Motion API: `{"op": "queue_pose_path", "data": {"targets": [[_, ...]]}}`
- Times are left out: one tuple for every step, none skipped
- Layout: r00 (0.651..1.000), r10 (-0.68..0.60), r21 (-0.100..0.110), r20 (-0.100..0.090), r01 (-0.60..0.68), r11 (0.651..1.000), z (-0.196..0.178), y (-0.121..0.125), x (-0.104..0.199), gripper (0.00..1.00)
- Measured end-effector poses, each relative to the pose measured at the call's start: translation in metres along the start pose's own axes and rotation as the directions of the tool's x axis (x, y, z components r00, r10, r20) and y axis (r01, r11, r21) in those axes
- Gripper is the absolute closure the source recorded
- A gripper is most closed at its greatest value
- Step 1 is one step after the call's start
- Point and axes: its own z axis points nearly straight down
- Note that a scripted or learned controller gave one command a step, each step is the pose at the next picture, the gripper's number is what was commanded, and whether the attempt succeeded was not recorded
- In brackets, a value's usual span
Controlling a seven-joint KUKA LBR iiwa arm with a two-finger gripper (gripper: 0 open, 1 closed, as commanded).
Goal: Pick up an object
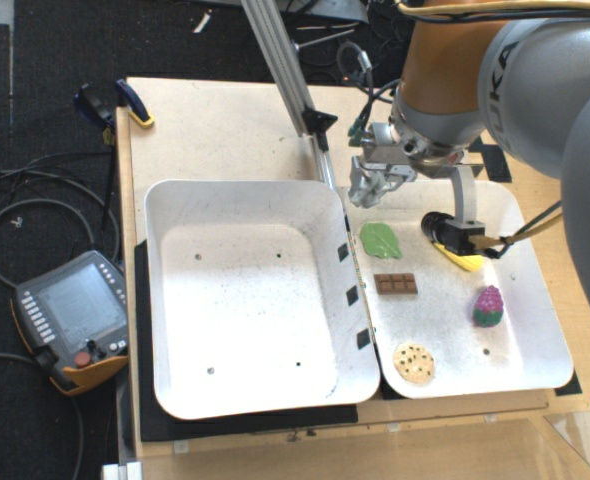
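In the right bin (535, 363) lie a green leaf-shaped piece (381, 240), a brown chocolate bar (396, 285), a round cookie (413, 362), a purple grape bunch with green leaves (488, 305) and a yellow banana (462, 257), partly under a black part. My gripper (370, 193) hangs over the bin's far left corner, just above and behind the green leaf. Nothing shows between its fingers.
The left bin (165, 218) stands beside the right one, their rims meeting in the middle. A slanted metal rail (280, 53) runs down to the bins' far edge. A teach pendant (70, 313) lies off the bench at left. A clamp (125, 103) sits on the bench's far left corner.
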Motion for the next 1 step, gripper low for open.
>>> {"op": "queue_pose_path", "data": {"targets": [[1.0,0.001,0.001,0.0,-0.001,1.0,0.0114,0.0092,0.0433,1.0]]}}
